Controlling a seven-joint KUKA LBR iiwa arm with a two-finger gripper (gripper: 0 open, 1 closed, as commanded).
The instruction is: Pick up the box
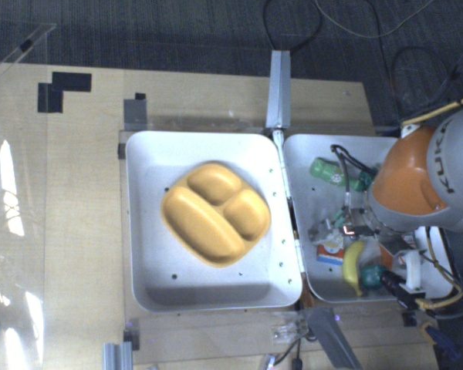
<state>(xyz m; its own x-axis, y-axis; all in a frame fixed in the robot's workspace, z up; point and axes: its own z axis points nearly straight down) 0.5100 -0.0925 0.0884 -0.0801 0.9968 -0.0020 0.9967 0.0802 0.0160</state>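
1. Two shallow white bins sit side by side on a pale wooden bench [77, 206]; a grey metal post [278, 91] rises at the far edge where the bins meet.
2. The left bin [147, 284] holds one large yellow bread-like lump [215, 213], made of three rounded lobes, lying about in the bin's middle.
3. The right bin [301, 160] holds a clutter of small things, crowded toward its right and near parts.
4. The arm [424, 179] reaches in from the right, its orange band hanging over the right part of the right bin and covering much of what lies there.
5. The gripper [353, 220] points down into the clutter; I cannot tell how its jaws stand, since the wrist and the objects hide them.
6. A green object [325, 169] lies toward the far side of the right bin, left of the orange band.
7. A yellow banana-shaped piece [351, 263] lies near the bin's near edge, with a teal piece [370, 275] just beside it on the right.
8. A small red-and-white flat item [329, 253], which may be the box, lies touching the banana-shaped piece on its left, just nearer than the gripper; its shape is too small to confirm.
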